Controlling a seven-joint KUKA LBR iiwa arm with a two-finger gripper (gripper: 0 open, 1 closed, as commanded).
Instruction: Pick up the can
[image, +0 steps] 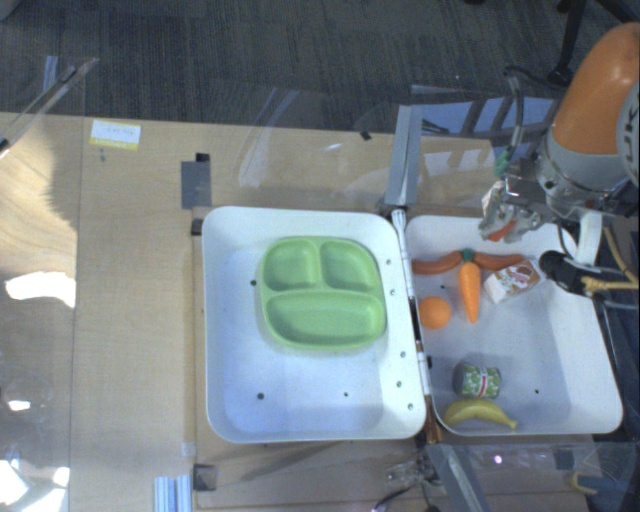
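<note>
The claw (499, 222) hovers over the right bin's (590, 395) far edge, its state unclear, well apart from the green can (477, 380) beside the banana (478, 413).

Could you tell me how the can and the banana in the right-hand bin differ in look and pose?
The can is green with a pale label band, while the banana is yellow. The can looks short and rounded; the banana is long, thin and curved. The can sits farther from the bin's front rim, the banana right before it. Both lie close together in the right bin, away from the pincer.
</note>
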